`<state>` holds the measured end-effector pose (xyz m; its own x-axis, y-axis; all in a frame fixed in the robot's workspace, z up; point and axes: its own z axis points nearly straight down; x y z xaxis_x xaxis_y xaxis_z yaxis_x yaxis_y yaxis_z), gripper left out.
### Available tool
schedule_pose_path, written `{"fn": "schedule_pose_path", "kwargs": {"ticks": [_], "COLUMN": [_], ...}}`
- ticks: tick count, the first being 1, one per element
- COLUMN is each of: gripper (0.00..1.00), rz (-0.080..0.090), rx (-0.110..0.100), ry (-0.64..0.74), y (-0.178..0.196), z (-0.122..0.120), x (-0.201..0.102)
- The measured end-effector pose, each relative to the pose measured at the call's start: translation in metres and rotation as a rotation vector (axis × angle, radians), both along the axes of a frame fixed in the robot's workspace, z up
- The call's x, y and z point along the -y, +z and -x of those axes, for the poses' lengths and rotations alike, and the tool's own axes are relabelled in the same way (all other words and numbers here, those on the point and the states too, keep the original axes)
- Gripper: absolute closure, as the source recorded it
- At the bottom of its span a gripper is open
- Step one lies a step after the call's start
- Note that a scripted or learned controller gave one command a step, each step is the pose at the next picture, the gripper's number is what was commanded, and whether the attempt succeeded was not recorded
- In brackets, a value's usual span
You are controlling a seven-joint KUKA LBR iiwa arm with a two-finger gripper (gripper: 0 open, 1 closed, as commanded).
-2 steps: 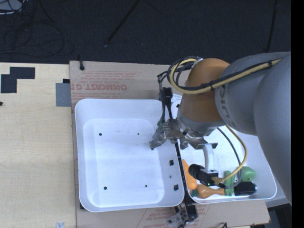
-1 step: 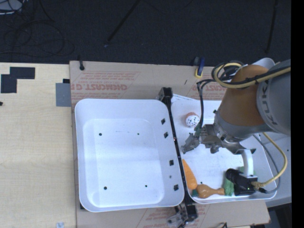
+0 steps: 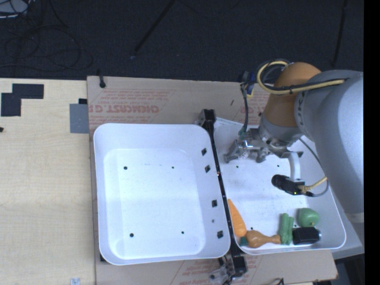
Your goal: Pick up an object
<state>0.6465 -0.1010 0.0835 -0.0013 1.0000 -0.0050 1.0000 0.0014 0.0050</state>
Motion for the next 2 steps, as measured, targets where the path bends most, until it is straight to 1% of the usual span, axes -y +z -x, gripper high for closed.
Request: {"fn": "schedule_pose_path", "kwargs": {"ticks": [1, 2], "gripper": [1.0, 1.0], "rz": [-0.005, -0.011], "rx": [-0.015, -0.005], "ry": [-0.001, 0.008], "y": [0.013, 0.11], "z": [0.006, 0.086], "x": [-0.001, -0.107]}}
